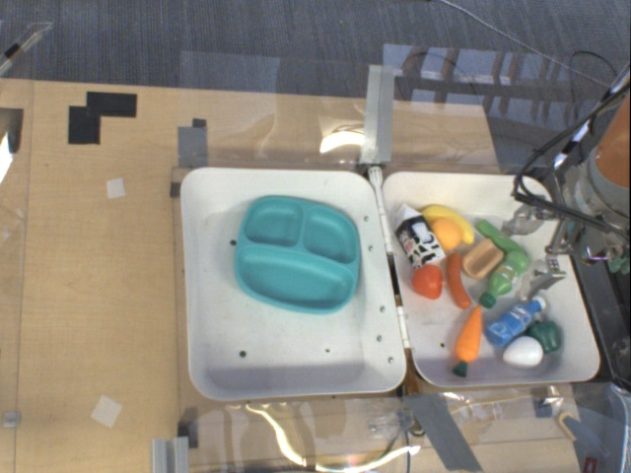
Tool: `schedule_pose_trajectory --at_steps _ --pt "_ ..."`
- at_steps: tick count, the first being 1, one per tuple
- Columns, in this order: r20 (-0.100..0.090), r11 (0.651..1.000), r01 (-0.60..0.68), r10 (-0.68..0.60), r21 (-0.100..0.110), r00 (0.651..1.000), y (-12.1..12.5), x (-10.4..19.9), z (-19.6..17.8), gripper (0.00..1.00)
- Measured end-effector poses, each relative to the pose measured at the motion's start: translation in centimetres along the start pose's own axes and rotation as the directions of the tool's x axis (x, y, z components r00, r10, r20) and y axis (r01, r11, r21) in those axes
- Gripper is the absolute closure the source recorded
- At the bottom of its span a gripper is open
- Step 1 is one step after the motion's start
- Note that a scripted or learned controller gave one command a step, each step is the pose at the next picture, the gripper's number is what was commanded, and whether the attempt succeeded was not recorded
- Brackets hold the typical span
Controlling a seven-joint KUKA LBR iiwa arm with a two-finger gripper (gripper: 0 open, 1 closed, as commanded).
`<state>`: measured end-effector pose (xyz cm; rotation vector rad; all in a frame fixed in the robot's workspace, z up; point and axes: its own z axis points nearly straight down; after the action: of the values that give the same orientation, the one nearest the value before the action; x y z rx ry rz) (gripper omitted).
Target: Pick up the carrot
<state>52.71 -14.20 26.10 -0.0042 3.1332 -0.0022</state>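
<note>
On the wooden table (89, 294) we see two shallow white bins side by side. The left bin (212, 363) holds a teal divided plate (296, 252), lying flat near its middle. The right bin (582, 358) is crowded with toy food. The carrot (469, 335) lies near the bin's front edge, orange tip pointing up and slightly right, its dark green stem end toward the front wall. Just above it rests a red sausage (457, 282), with a red tomato (427, 282) to its left and a black-and-white can (418, 238) beyond that. A yellow banana (446, 227) and a tan bread slice (483, 259) sit toward the back, beside a green vegetable (505, 244). To the carrot's right lie a blue bottle (517, 321) and a white egg (524, 352). The tool (544, 251) hangs over the bin's right side, well apart from the carrot, its two metal fingers (525, 222) spread with nothing between them.
</note>
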Motion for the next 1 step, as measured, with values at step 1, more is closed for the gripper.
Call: schedule_pose_trajectory --at_steps 1 --pt "-0.005 0.963 0.270 -0.270 -0.005 0.963 3.45 0.35 15.66 0.00"
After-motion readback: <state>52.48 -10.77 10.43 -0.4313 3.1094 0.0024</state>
